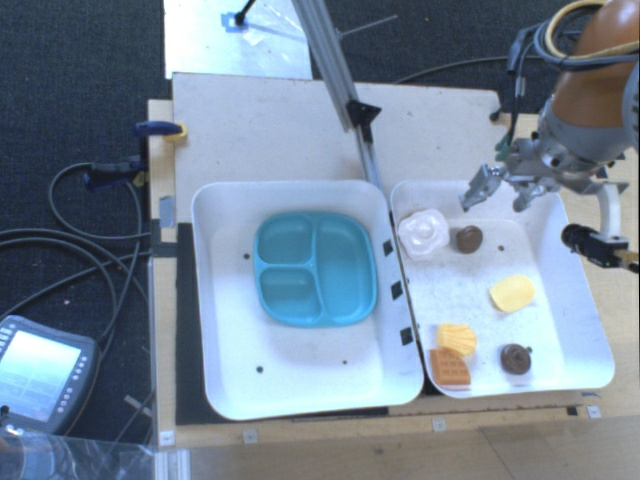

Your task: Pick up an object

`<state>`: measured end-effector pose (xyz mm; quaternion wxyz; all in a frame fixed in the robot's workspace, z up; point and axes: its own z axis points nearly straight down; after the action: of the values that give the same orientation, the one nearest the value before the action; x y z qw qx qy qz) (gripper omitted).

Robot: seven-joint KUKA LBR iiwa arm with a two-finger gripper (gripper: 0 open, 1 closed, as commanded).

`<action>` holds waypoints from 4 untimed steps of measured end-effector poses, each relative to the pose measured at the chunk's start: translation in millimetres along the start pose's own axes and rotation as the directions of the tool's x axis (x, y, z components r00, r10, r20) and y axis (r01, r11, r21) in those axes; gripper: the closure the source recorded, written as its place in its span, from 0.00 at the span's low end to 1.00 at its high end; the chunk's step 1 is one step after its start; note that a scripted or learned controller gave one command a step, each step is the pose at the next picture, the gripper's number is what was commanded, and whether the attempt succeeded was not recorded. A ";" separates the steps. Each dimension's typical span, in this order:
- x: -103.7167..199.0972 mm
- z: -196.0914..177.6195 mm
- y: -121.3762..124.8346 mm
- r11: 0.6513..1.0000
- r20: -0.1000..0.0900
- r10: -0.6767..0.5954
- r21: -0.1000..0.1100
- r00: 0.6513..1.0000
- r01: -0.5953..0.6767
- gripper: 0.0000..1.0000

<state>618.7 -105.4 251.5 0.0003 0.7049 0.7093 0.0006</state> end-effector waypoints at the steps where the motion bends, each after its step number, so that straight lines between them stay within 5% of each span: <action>1: 0.0 -0.1 0.0 1.000 0.000 0.001 0.000 1.000 -0.001 0.00; 4: 7.9 159.8 8.1 1.000 0.000 0.005 0.005 1.000 -0.005 0.00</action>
<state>626.9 -97.4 91.8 -0.0015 0.7066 0.7076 -0.0014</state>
